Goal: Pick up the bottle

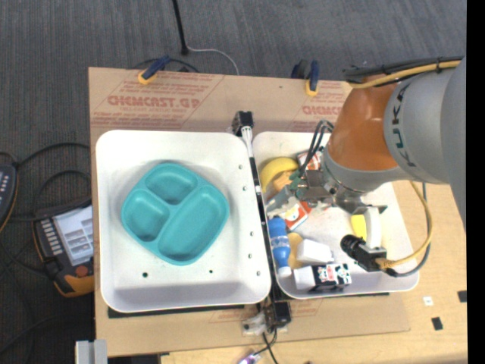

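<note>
Whether the jaws are parted or clenched cannot be told, since the gripper [303, 190] is masked by the wrist and its cabling above the right bin [402, 283].

Far to the left of the jaws, the left bin [114, 279] is seen, and in it a teal divided plate [176, 212] is laid flat. Between the two bins a rim with small holes is passed. Just below and slightly left of the jaws, the bottle [279, 243] is found: it is a small one with a blue label, laid on its side along the right bin's left wall, and it is judged to be the task's object. A yellow rounded toy [274, 173] is seen just above the jaws, and a white box [312, 252] is pressed close to the bottle's right side. To the right of the jaws, a yellow-and-white piece [365, 226] is partly covered by the arm.

For the step in hand, a descent is best centred over the bottle's middle, with the closing line set across its narrow width. Room beside the wall is judged tight, so a collision there should be guarded against.
</note>
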